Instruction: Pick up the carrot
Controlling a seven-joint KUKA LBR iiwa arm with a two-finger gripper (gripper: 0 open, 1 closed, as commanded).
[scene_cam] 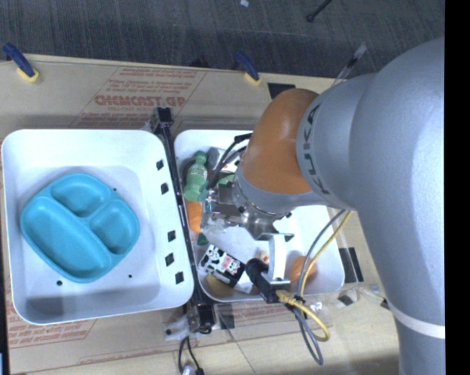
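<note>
Carrot [194, 215] lies in the right bin [329, 283] (left bin [32, 151] holds a blue tray [77, 225]).

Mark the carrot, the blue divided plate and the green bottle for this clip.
carrot [194, 214]: camera view, on the visible orange strip by the right bin's left wall.
blue divided plate [79, 225]: camera view, on the ridge between its compartments.
green bottle [195, 178]: camera view, on its body, just above the carrot.

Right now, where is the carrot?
The carrot lies in the right bin, against its left wall, just below the green bottle and partly under the arm's wrist.
</note>
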